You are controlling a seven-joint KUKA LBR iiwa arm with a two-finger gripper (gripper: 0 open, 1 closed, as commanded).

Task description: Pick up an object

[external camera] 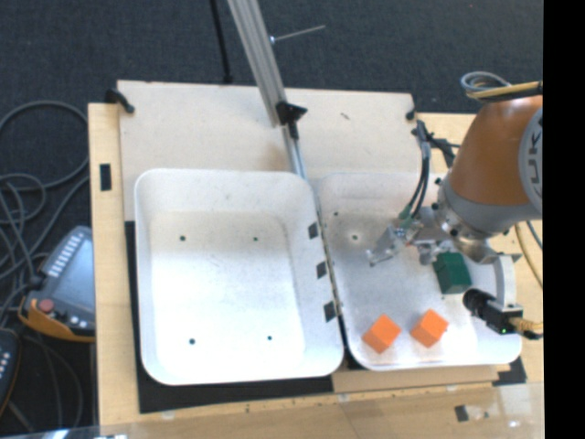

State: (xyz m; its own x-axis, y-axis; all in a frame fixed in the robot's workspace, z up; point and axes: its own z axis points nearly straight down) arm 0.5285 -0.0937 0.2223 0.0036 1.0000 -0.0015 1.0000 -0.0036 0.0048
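Grey arm (498,167), smooth and rounded, with a glossy orange band, reaching over the right bin (361,199). Claw (388,245) of dull metal, low over the bin's speckled white floor, pointing left; whether shut or apart, cannot tell. Nothing seen between its tips. Two matte orange cubes (382,333) (429,327), side by side and slightly apart, below the claw near the bin's front rim. Small dark green block (451,272) right of the claw, close under the wrist. Left bin (155,195), shallow with rounded corners, well left of the claw.
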